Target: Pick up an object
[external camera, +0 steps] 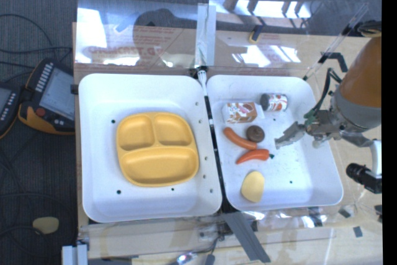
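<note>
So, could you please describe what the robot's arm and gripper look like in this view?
The arm is bulky and rounded, with a broad orange band above a grey wrist section. The gripper at its end is a small grey metal assembly with slim pale fingers. Thin dark cables loop alongside the wrist. I can make out no markings or labels.

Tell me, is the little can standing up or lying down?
Lying down. The can rests on its side in the right bin, its dark end facing the snack packet.

bright, even light | glare on clear panels behind bins | soft shadows | slightly soft focus
</note>
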